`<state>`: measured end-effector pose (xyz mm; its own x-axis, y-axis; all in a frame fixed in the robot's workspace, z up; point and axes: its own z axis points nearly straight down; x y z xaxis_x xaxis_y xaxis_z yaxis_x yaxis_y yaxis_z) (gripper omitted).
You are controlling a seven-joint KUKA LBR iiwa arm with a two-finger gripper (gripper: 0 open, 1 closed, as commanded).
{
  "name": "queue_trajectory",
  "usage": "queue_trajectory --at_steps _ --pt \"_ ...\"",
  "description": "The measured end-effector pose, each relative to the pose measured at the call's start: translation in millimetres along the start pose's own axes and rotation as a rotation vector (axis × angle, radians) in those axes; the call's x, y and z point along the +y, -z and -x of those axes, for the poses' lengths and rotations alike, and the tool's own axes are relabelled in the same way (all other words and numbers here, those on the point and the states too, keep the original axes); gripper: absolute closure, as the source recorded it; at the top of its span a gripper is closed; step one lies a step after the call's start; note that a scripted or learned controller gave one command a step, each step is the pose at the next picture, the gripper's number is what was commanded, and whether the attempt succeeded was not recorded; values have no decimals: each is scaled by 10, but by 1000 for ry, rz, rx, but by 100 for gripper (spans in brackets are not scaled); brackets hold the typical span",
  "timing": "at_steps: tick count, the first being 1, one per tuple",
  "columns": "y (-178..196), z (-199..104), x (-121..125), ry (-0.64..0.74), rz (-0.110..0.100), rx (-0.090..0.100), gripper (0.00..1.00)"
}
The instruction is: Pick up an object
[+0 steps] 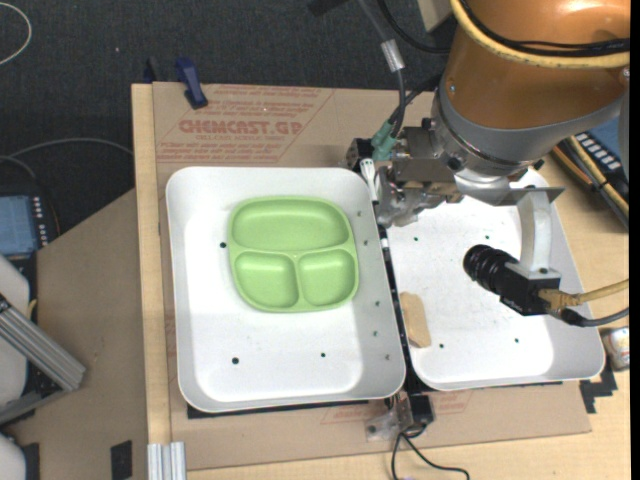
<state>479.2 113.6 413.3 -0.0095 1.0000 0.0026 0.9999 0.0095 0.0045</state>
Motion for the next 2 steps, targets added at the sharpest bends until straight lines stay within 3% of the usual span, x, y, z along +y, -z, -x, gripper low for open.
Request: queue_trajectory --at_steps 1,2 --pt "282 -693 6 -1 0 1 100" --pt "41 -314 168 -14 -9 -4 100"
